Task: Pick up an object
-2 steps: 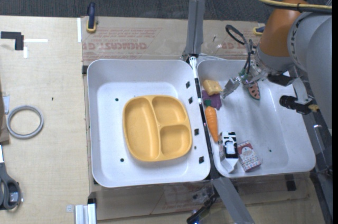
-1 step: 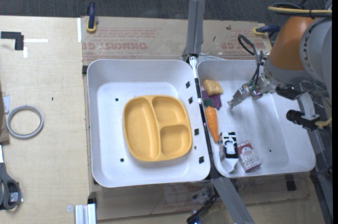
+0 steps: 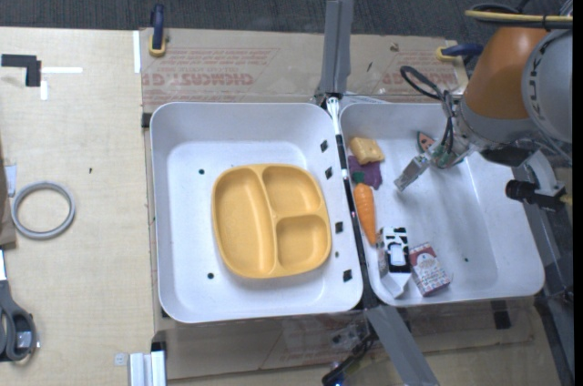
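In the right bin (image 3: 474, 279), seen from above, the pincer (image 3: 412, 174) hangs with nothing visibly between its fingers; how wide they stand I cannot tell. The carrot (image 3: 365, 209), yellow lump (image 3: 366, 149) and small carton (image 3: 429, 270) crowd the left wall, well apart from it, so a straight descent likely closes on bare floor, and a reach toward them risks knocking the wall.

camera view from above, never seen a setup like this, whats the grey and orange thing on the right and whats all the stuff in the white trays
You are looking down at a slant on a workbench. The grey and orange thing is a robot arm reaching in from the right. Its pincer hangs over the right tray, with nothing seen in its grip. The left tray holds a yellow divided plate. Along the right tray's left side lie a yellow lump, a purple piece, a toy carrot, a black and white item and a small red carton. A roll of tape sits on the bench to the left.
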Controlling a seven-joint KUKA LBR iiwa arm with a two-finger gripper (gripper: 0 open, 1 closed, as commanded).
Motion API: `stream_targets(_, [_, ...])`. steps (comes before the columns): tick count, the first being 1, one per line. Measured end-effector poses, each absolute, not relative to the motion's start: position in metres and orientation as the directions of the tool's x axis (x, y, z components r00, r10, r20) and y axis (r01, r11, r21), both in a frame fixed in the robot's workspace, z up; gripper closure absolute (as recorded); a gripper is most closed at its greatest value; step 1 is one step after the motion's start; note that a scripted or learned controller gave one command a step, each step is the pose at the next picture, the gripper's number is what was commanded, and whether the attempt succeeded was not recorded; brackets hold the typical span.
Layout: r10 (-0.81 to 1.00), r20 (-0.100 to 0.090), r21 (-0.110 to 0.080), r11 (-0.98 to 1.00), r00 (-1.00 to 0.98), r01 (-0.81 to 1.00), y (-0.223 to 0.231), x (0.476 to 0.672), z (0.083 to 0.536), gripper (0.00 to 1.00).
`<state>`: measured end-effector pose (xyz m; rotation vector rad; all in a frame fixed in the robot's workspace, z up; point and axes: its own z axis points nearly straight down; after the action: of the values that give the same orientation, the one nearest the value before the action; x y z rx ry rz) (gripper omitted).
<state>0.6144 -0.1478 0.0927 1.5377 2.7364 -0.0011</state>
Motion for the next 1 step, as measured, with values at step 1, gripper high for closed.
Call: stream_targets(1, [0.912, -0.003, 0.002, 0.411, -0.411, 0.912, -0.1125, 0.6596, 0.0929, 0.0])
